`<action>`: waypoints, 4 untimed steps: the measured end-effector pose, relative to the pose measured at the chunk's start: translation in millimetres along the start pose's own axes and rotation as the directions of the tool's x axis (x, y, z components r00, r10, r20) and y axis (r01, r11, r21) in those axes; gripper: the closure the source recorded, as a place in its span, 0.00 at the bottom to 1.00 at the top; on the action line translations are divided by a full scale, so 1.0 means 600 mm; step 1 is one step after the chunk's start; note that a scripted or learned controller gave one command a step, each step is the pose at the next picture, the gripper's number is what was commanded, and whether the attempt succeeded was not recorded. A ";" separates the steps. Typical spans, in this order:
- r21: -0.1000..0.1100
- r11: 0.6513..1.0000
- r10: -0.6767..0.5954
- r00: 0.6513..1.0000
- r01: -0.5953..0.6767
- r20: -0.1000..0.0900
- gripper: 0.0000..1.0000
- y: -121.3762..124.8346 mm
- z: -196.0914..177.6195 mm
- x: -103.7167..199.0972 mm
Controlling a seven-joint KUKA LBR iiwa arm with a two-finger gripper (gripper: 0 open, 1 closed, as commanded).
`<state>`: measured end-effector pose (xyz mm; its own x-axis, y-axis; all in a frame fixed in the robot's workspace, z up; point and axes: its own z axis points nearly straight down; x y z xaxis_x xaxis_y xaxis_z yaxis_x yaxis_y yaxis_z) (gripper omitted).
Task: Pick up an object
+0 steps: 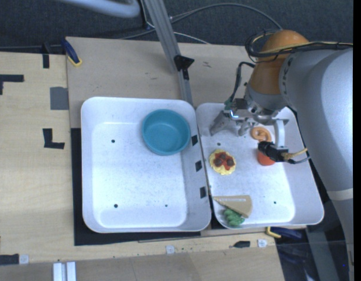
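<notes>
No readable text, label, brand, number or sign appears on anything in the camera view.

Blue bowl (165, 132); white bins (139, 215); yellow pizza toy (223, 162) with red spots; tan sandwich (236, 204), green filling; orange-banded grey arm (320, 86).

Overhead slanted view of a bench (127, 63) bearing two shallow white bins side by side. The left bin (104, 204) contains a blue bowl (165, 132) toward its 1 o'clock corner. The right bin (297, 206) contains a small pizza-like disc (223, 161) near its centre, a sandwich wedge (236, 204) with green leaves (232, 217) at 7 o'clock, a red-orange piece (265, 156) at 3 o'clock and a ring-shaped pastry (261, 133) at 1 o'clock. The grey arm (320, 98) enters from 3 o'clock; its gripper (227, 122) hangs over the bin's 11 o'clock corner.
</notes>
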<state>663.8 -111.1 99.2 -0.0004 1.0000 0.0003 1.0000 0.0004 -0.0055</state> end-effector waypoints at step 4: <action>-0.010 1.000 0.000 1.000 0.000 0.001 1.00 -0.006 -0.200 0.012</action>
<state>660.6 -104.2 219.4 -0.0007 1.0000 -0.0005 1.0000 0.0007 0.0044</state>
